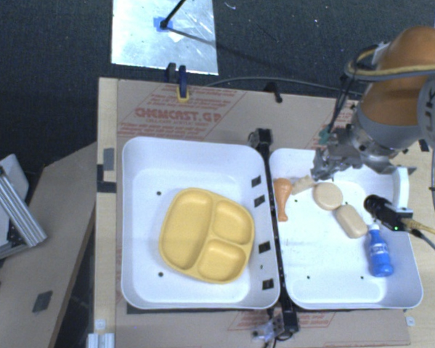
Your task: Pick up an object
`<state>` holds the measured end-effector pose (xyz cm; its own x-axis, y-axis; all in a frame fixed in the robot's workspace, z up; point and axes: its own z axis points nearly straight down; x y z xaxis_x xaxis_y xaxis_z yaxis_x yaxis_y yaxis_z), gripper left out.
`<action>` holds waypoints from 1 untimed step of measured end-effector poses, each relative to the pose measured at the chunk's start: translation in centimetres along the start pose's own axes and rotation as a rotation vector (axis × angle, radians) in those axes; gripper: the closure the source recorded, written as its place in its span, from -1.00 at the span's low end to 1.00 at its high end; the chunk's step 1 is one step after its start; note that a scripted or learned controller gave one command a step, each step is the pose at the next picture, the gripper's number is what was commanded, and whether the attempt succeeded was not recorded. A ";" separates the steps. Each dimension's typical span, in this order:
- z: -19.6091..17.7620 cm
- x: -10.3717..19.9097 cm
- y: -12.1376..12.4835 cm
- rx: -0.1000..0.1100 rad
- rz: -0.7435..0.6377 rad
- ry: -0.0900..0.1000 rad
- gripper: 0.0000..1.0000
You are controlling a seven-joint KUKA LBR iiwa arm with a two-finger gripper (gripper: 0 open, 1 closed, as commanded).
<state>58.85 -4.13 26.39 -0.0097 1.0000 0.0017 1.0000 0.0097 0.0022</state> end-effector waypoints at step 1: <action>1.7 5.4 0.4 0.002 0.000 0.001 1.00</action>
<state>59.18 1.27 24.66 -0.0098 0.9999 0.0023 1.0000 0.0098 0.0004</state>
